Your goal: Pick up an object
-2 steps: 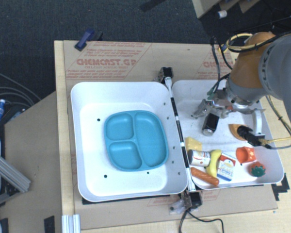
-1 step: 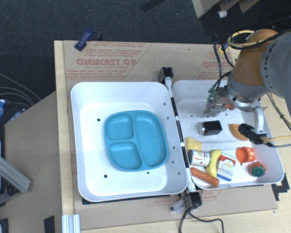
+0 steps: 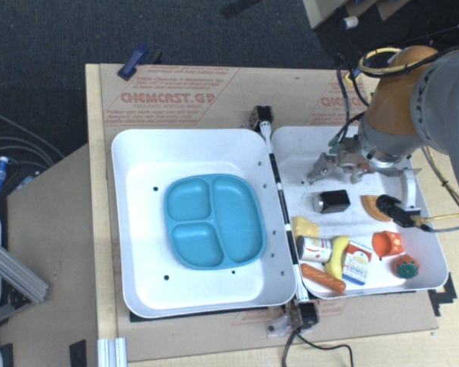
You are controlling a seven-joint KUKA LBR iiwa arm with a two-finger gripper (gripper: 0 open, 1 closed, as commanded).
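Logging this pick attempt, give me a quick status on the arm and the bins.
Gripper low in right bin, holding nothing. Black block just below it. Toy food crowds the near end.

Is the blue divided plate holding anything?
Empty: the blue divided plate in the left bin shows three bare compartments.

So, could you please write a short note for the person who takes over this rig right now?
Gripper: low in the back part of the right bin, nothing seen held; jaws unclear.
Objects: black block just in front of the gripper; banana, carrot, small cartons and strawberry piled at the bin's near end.
Left bin: blue divided plate.
Done: nothing picked.
Left: grasp and lift one object.
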